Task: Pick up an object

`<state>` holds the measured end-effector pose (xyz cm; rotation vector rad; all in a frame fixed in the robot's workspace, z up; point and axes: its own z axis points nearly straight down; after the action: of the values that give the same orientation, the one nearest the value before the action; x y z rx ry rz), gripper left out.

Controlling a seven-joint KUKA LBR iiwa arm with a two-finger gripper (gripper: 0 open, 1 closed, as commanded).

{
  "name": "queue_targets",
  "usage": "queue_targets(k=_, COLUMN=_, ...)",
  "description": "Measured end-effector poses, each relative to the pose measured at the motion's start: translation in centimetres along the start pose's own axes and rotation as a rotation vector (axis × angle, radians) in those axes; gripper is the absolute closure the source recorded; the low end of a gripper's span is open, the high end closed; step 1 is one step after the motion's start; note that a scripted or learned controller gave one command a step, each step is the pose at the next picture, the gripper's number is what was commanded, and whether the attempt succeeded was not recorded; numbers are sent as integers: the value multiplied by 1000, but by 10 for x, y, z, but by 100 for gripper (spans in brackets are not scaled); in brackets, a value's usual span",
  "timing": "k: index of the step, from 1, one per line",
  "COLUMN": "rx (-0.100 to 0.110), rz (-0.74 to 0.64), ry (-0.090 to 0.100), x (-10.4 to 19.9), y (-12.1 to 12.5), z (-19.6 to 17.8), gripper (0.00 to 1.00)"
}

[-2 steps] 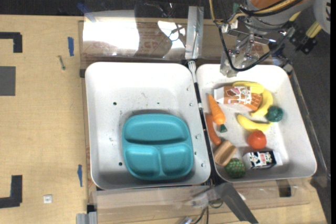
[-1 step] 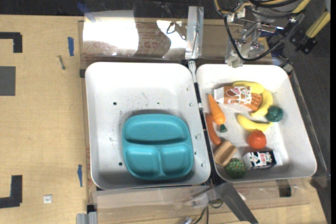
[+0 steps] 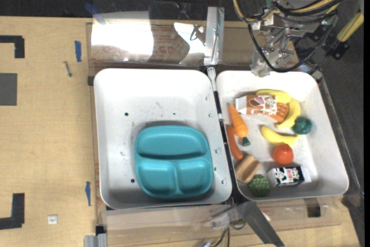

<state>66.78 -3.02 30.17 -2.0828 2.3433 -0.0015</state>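
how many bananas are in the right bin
2. One banana curves along the far side behind the carton; the other banana lies mid-bin, beside the tomato. Others could be hidden underneath.

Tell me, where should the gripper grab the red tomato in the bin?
Probably across the tomato's round middle, coming straight down from above. It is ball-shaped, so its widest part grips best. A banana lies close behind it and a small carton in front, leaving its sides freer.

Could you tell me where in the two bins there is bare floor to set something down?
The left bin has bare floor behind the teal tray, up to its far wall, and a strip along its left wall. The right bin is crowded from the orange carton to the broccoli; its far corners and right edge are free.
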Motion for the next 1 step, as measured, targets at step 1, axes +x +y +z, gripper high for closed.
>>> queue_targets(k=1, rx=5, rz=-69, ry=0, x=12, y=-2, z=-8, gripper=100)
